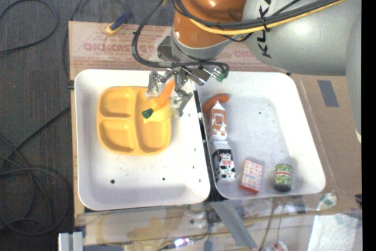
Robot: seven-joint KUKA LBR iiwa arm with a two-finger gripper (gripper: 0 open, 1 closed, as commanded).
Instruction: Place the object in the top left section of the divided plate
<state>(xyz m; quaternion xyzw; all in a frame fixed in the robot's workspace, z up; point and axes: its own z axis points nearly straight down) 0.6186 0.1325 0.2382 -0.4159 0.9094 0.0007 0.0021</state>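
Note:
A yellow divided plate (120, 126) lies in the left bin. My gripper (166, 96) hangs over the plate's upper right part, shut on an orange toy carrot (160, 100) with a green tip. The carrot slants down to the left, with its green end over the plate's right side. The arm's orange band and grey wrist cover the bin's far edge behind the gripper.
The left bin (117, 185) holds the plate. In the right bin (305, 126) are a small bottle (218, 120), a sausage-like piece (215, 99), a black-and-white carton (223, 165), a pink box (252, 176) and a green can (283, 177). Cables lie on the floor at left.

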